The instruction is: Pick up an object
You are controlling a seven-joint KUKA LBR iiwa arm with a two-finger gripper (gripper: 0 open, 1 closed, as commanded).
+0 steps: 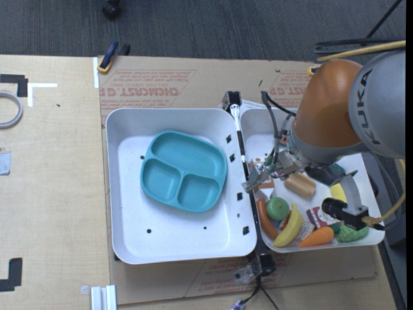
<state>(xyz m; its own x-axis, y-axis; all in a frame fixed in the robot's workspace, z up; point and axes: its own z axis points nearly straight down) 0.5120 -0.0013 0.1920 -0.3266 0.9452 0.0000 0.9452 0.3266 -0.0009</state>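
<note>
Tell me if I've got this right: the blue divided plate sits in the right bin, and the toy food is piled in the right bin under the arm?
Not quite. The camera view shows the blue divided plate in the left bin. The toy food is indeed in the right bin under the arm.

Arm (381,102) marking: black letters "KU" readable, running vertically on the grey housing, up and to the right of the gripper (258,178); remaining letters cut off at the frame edge.
Cardboard (155,82) print, above-left of gripper: red lettering, upside down in this view; appears to read "CHEMGLAS…", uncertain.
Cardboard print, above-right of gripper: further red lettering, partly covered, not legible.
</note>
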